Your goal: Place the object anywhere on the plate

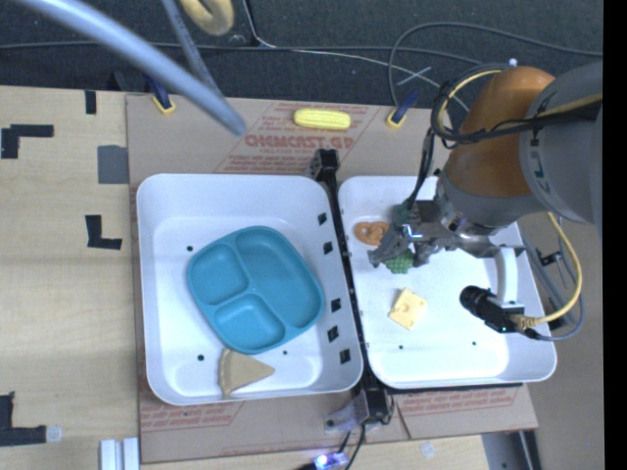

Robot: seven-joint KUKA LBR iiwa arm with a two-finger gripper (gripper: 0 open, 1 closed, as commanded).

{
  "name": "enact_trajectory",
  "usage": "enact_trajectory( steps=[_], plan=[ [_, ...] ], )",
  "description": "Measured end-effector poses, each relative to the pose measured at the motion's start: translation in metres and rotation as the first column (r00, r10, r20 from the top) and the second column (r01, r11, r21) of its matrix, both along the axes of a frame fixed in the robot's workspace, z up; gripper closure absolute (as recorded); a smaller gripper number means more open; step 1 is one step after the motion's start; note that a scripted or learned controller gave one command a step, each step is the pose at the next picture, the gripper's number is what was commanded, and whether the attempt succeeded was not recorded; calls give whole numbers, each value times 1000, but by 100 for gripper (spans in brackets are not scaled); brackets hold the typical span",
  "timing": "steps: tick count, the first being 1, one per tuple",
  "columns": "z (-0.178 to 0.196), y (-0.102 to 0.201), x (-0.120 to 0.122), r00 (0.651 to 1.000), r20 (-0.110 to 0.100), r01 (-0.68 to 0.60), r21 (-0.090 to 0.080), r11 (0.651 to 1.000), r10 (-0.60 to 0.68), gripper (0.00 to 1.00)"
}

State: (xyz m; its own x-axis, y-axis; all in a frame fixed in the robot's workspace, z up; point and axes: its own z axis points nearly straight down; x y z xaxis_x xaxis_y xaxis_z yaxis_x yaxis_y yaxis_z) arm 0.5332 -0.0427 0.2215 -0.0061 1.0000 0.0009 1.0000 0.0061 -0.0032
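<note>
A blue plate (255, 288) with three compartments lies in the left bin (157, 213). In the right bin (529, 365) my gripper (400, 248) hangs low over the bin's upper left part, right at a small green object (399, 260) that sits under its tips. Just left of it lies a brown pretzel-like piece (370, 231). A yellow cheese wedge (408, 308) rests on the bin floor below the gripper. The arm's orange band (505, 130) covers the bin's upper right part.
A tan triangular slice (241, 372) lies in the left bin below the plate. A yellow corn-like piece (321, 119) rests on the cardboard behind the bins. A black divider (338, 262) runs between the bins. Cables loop at the right side.
</note>
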Motion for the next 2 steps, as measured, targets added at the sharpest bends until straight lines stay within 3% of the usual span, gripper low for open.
enact_trajectory(
  steps=[2],
  plan=[
    [14, 103, 20, 1000, 2, -1, 1, 1000, 1, 100]
  ],
)
